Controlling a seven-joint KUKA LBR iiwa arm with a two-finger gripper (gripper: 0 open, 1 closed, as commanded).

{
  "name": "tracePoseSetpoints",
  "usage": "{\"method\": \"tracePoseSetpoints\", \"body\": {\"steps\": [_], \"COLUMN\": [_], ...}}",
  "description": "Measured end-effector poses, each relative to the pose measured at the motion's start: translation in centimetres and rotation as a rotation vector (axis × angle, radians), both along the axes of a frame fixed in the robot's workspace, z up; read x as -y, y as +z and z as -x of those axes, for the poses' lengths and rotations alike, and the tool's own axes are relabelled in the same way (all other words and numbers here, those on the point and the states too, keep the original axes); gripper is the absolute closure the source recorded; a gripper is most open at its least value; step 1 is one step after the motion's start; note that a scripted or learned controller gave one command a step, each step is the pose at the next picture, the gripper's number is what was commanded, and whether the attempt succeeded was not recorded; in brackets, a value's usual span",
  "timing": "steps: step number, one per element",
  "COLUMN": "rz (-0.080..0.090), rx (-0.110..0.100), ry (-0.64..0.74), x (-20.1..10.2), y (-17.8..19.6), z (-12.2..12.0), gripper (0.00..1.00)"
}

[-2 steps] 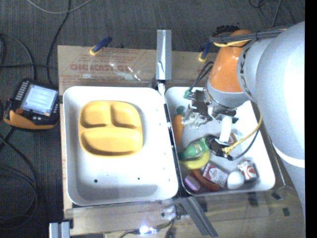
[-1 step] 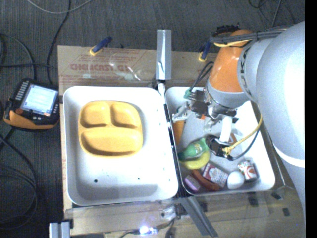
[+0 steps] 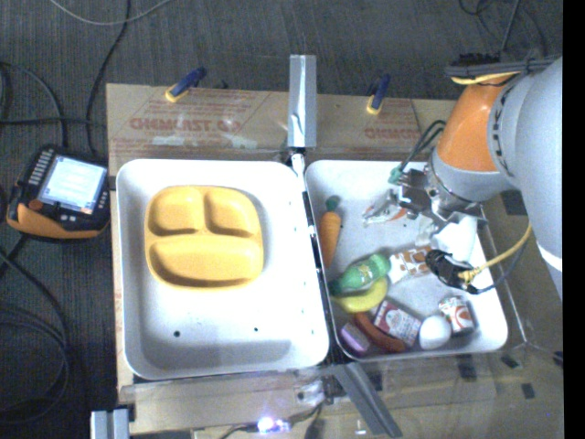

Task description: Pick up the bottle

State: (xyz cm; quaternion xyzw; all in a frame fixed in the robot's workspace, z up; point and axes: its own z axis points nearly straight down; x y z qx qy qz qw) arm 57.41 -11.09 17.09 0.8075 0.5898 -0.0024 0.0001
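The small green plastic bottle (image 3: 358,273) lies on its side near the front of the right white bin (image 3: 494,332), resting against a yellow banana (image 3: 364,295), just behind a red packet (image 3: 395,318). My gripper (image 3: 395,201) hovers beyond the bottle, empty; I cannot tell its state. I should descend across the bottle's smooth, rounded body, clear of the orange carrot (image 3: 329,231).

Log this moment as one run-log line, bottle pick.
arm: over right bin | gripper: above bin's upper part, nothing seen held | bottle: lying by banana, apart from gripper | step: not grasped
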Motion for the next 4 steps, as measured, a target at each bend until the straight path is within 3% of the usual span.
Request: {"method": "tracePoseSetpoints", "body": {"steps": [1, 2, 3, 4], "rz": [0.006, 0.013, 0.012, 0.006], "rx": [0.038, 0.054, 0.057, 0.072], "ry": [-0.024, -0.005, -0.109, -0.143], "x": [-0.3, -0.2, -0.5, -0.3], "y": [-5.3, -5.9, -6.0, -5.9], "z": [4.5, 4.1, 3.1, 3.6], "gripper": [0.00, 0.00, 0.00, 0.00]}}
